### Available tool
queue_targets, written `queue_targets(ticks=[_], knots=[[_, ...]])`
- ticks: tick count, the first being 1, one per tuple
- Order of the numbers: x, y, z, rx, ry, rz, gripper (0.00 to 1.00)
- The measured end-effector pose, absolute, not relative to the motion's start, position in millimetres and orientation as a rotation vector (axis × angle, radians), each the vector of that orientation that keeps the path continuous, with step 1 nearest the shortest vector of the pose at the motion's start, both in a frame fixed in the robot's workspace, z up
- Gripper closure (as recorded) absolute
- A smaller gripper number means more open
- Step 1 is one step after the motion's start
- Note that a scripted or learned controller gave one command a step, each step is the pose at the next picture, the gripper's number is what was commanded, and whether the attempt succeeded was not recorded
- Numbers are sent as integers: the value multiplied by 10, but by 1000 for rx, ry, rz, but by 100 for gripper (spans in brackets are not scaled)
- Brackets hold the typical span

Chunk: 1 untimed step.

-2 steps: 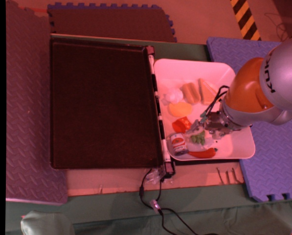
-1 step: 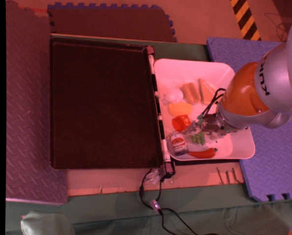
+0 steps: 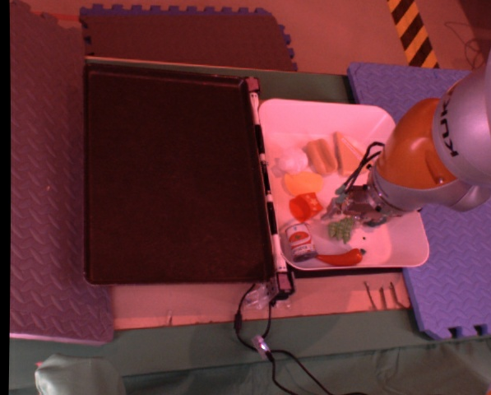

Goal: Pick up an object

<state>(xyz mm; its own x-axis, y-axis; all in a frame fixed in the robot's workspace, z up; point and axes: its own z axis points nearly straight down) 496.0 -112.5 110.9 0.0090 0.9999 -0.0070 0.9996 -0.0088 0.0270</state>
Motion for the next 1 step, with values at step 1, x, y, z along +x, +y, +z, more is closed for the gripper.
queue_targets(ticks=[1], knots=[[5009,-1182,1746,2218,2212,6,100]])
